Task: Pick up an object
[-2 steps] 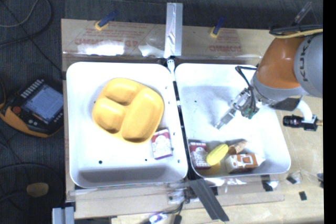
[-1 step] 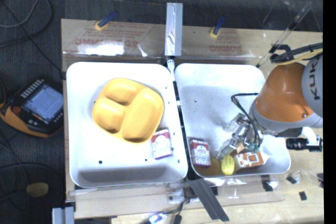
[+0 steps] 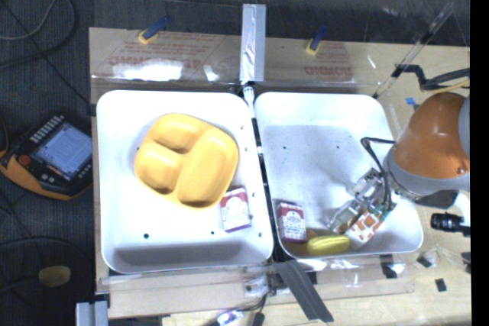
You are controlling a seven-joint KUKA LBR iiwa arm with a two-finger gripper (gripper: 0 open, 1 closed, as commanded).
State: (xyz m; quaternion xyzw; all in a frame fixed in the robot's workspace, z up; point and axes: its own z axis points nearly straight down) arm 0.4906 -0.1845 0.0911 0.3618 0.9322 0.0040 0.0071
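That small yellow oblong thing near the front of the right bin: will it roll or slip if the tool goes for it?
The yellow oblong thing looks rounded and smooth, so it may roll or squirt sideways under a pinch. It lies against the right bin's front wall beside a small red packet, which may crowd the tool.

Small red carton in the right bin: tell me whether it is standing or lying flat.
Lying flat. The small red carton shows its broad printed face up on the right bin floor, beside the yellow oblong object.

Large yellow moulded plastic piece (image 3: 186, 159) in left white bin (image 3: 114, 164), small red-and-white packet (image 3: 235, 210) just beside its right-front, second red-and-white packet (image 3: 290, 221) and yellow oblong object (image 3: 328, 244) at front of right white bin (image 3: 321, 126).
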